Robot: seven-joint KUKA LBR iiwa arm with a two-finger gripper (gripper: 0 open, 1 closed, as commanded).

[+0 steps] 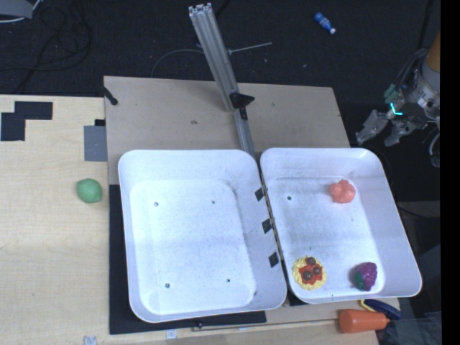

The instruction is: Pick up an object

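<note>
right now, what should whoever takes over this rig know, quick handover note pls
Tool: hanging outside the bins, past the right bin's far right corner, nothing seen between its fingers.
In the right bin: orange-pink lump near the far side, yellow and red piece and purple grapes along the near side.
Off the bins: green ball on the bench to the left, orange carrot-like toy beyond the right bin's near edge.
Done: nothing picked yet.
Left: bring the tool over one object, grasp, lift.

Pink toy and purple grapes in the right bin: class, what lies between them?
Bare white bin floor. In the camera view nothing sits between the pink toy and the purple grapes; the yellow toy lies off to the grapes' left.
</note>
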